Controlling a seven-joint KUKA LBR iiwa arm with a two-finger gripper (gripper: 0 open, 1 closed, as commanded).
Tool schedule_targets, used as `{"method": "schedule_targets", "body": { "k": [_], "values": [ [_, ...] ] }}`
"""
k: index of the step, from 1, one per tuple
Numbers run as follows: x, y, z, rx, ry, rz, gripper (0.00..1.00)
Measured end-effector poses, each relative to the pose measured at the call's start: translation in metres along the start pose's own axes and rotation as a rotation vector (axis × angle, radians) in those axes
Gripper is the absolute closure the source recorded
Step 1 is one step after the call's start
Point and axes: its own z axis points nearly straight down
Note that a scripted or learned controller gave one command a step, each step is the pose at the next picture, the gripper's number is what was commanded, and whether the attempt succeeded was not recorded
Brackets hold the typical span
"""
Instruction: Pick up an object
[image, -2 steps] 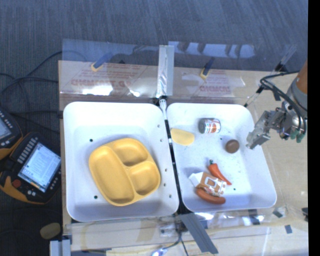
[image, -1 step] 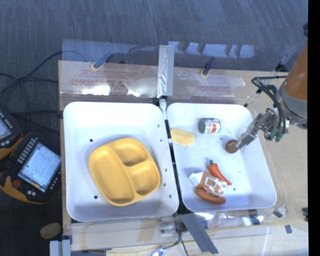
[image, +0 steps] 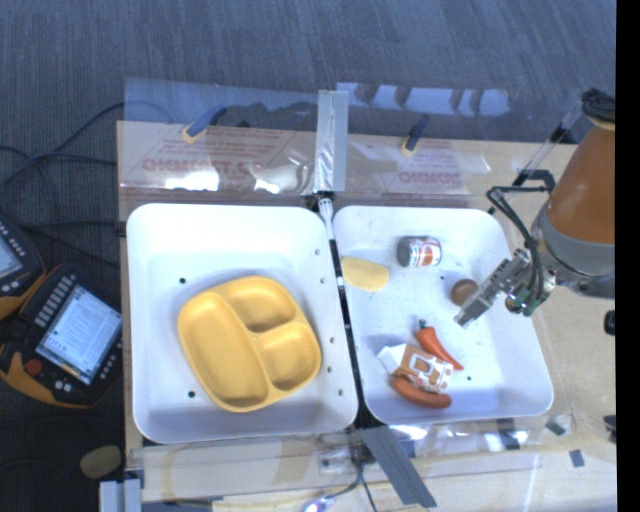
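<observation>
The wooden table (image: 140, 150) carries two shallow white plastic bins: the left bin (image: 160, 240) holds a large yellow three-compartment plastic tray (image: 248, 342), stiff and light but too broad for a two-finger pinch except at its rim. The right bin (image: 520, 385) holds the likelier picks. A small white carton with orange print (image: 418, 364) lies near the front, touching an orange sausage-shaped toy (image: 420, 393) and an orange carrot-like toy (image: 436, 343); all look light and would probably slide on the smooth floor. A small silver can with a red label (image: 419, 251) lies on its side, rigid and apt to roll, best gripped across its body. A pale yellow rounded piece (image: 364, 273) sits by the dividing wall. The small brown round object (image: 464, 291) is nearest the claw (image: 472, 316). The arm reaches in from the right, wrist tilted down and leftward, with the claw low over the bin; at this size I cannot tell how far it is parted, and nothing is visibly held.
</observation>
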Motion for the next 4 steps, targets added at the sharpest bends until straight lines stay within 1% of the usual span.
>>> {"method": "schedule_targets", "body": {
  "k": [1,2,3,4],
  "values": [
    [0.022,0.013,0.013,0.001,-0.002,-0.063,1.0],
    [0.062,0.052,0.026,0.0,0.0,0.075,1.0],
    [0.067,0.057,-0.004,0.001,-0.003,-0.107,1.0],
    [0.045,0.035,-0.036,0.001,-0.003,-0.386,1.0]
  ]
}}
